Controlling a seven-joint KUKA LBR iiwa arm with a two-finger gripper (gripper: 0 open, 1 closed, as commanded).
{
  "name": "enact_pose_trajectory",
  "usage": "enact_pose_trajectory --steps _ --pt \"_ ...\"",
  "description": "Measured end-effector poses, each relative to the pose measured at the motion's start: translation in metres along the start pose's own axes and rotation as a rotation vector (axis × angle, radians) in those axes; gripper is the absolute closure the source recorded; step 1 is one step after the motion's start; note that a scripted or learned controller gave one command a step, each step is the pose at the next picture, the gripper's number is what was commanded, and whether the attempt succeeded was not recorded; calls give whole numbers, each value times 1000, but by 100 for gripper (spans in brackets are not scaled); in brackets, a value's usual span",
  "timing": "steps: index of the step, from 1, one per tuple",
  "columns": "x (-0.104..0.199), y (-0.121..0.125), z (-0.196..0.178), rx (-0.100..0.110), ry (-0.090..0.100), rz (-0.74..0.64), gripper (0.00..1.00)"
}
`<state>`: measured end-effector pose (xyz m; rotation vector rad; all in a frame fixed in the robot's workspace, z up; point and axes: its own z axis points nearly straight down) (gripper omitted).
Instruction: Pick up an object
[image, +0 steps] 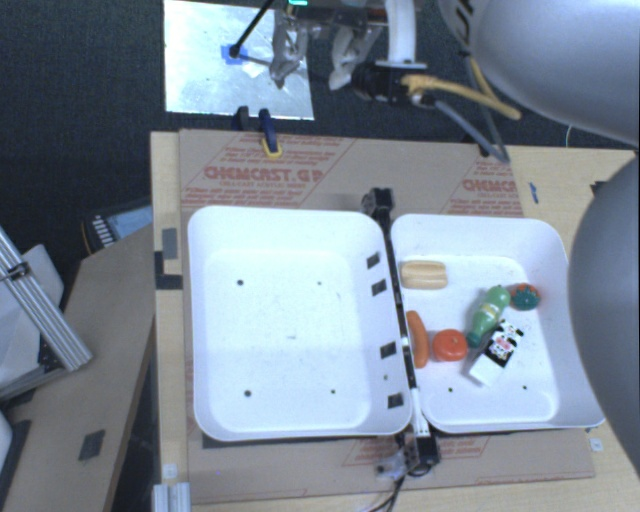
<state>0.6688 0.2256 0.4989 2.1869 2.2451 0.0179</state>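
Note:
Several small objects lie in the right bin (535, 405). A tan bread roll (423, 274) is near its back left. An orange sausage-shaped piece (417, 338) lies along the divider, with a red-orange round piece (450, 345) beside it. A green bottle (488, 310) lies tilted, a small red and green piece (524, 295) at its far end. A white box with black marks (497, 353) touches the bottle's near end. My gripper (312, 72) hangs high beyond the bins, at the top of the view, open with nothing between its fingers.
The left bin (210, 400) sits beside the right one on a cardboard sheet (270, 170). A shiny metal plate (215, 60) lies behind the bench. The grey arm (560, 60) fills the upper right and right edge. An aluminium rail (40, 310) stands at the left.

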Motion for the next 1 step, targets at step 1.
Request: enact_pose_trajectory --steps 1 --pt "1 0 -12 -3 0 -3 100"
